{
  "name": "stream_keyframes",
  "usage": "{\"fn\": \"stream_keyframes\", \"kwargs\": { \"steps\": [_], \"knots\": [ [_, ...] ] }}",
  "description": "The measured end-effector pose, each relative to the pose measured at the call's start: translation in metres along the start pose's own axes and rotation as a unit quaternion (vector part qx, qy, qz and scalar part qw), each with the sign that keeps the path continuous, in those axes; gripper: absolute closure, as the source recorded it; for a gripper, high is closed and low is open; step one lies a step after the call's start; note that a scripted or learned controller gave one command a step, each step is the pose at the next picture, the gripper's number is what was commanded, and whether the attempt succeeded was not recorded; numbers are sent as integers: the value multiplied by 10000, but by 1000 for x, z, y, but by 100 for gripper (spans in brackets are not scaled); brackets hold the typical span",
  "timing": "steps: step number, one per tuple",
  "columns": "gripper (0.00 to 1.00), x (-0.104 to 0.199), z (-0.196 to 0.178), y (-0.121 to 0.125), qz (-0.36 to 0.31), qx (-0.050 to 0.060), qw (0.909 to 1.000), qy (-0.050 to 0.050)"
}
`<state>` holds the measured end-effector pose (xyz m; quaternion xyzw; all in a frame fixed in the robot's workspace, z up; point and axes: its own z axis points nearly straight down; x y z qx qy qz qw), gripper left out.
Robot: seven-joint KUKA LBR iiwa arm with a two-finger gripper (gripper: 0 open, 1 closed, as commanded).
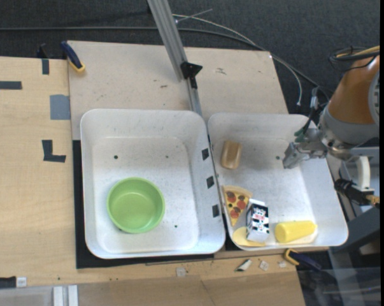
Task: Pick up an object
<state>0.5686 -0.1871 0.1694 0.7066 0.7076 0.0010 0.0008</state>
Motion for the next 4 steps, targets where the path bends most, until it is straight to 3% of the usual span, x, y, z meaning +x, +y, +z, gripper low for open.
{"fn": "stream_keyframes", "kwargs": {
  "steps": [2,4],
  "knots": [
    [100,0,-109,2,-2,-16,10000,-3],
    [100,117,-95,4,-28,33,10000,14]
  ]
}}
